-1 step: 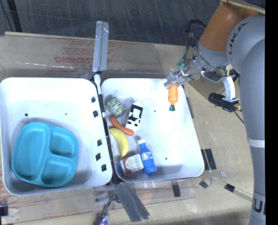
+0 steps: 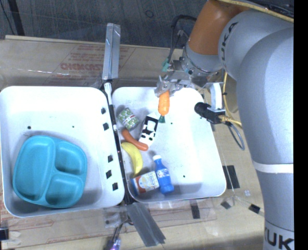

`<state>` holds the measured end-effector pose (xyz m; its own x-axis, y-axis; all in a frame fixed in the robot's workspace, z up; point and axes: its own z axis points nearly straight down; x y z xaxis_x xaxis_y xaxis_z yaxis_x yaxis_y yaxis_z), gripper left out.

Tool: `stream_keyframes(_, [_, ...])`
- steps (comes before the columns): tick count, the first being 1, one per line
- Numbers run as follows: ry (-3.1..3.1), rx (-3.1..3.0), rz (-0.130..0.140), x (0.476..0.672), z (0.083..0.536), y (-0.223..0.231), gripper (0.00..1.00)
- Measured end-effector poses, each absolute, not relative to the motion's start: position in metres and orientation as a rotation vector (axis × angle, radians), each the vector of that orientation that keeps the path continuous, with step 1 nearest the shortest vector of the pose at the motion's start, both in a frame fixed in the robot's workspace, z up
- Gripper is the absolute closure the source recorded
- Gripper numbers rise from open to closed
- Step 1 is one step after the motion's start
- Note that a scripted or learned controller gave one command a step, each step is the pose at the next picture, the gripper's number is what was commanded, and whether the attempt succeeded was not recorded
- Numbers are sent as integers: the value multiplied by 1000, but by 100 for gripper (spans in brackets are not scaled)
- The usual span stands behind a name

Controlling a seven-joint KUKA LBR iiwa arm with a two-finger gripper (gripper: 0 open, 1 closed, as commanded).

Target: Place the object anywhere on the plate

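Note:
A blue divided plate (image 2: 49, 172) lies in the left bin (image 2: 18, 103), toward its front left. My gripper (image 2: 166, 90) hangs over the back of the right bin (image 2: 195, 155). An orange toy carrot (image 2: 164, 104) with a small green tip hangs from between its fingers, raised off the bin floor. The gripper is shut on the carrot's upper end. Carrot and gripper are well to the right of the plate, across the divider between the bins.
In the right bin's left part lie a green can (image 2: 127, 117), a black-and-white block (image 2: 149, 130), a hot dog (image 2: 135, 139), a banana (image 2: 133, 157), a blue bottle (image 2: 163, 175) and a small carton (image 2: 146, 183). The arm's grey body covers the right side.

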<state>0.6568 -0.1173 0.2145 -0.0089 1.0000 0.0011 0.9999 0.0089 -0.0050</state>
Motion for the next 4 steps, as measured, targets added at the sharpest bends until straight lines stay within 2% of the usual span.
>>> stream_keyframes(1, [-2349,-2080,5,656,229,-56,100])
stream_keyframes(2, [-2702,-1594,5,607,191,33,100])
stream_keyframes(3, [-2825,-1368,4,558,219,98,100])
stream_keyframes(4, [-2773,-1470,4,529,203,166,100])
